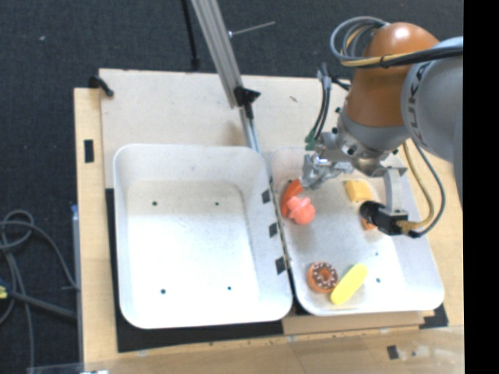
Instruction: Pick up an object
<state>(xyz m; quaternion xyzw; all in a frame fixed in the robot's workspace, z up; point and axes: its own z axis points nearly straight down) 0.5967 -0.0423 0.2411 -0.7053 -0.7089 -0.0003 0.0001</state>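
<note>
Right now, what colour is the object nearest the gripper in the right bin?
Salmon pink-orange, seen clearly in the camera view, just below the gripper.

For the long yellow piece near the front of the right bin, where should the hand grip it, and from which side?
Grip the yellow piece across its narrow middle, coming straight down from above. It lies flat and slanted, so the hand should probably turn to close across its short width. The donut sits close at its lower-left end and the right bin's front wall is near, so the middle looks freest.
</note>
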